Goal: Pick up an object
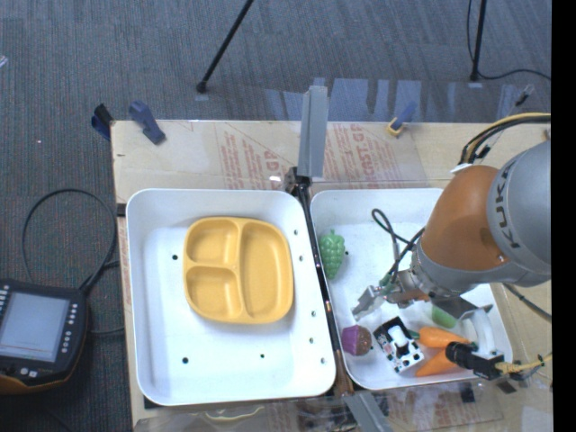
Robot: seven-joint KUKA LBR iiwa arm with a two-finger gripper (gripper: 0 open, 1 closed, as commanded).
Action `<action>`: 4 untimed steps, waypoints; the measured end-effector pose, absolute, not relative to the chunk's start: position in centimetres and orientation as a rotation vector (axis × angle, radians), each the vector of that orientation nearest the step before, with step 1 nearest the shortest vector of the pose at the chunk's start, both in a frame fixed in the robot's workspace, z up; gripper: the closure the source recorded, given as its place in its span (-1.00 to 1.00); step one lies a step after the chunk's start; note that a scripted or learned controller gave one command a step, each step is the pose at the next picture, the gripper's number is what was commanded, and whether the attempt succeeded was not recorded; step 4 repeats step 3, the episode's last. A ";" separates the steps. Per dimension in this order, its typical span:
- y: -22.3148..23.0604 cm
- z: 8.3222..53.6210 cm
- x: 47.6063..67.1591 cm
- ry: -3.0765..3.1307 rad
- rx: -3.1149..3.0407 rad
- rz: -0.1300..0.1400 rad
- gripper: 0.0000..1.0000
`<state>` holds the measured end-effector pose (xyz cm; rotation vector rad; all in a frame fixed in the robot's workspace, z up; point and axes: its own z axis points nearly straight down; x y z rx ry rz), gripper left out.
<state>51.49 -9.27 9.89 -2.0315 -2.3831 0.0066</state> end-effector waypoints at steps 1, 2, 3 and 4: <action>-11.1 10.3 47.4 -1.951 -2.452 0.005 -1.00; -11.1 11.1 47.3 -1.941 -2.453 0.008 1.00; -7.8 23.4 52.1 -1.913 -2.494 -0.004 1.00; -7.8 23.4 52.1 -1.913 -2.494 -0.004 1.00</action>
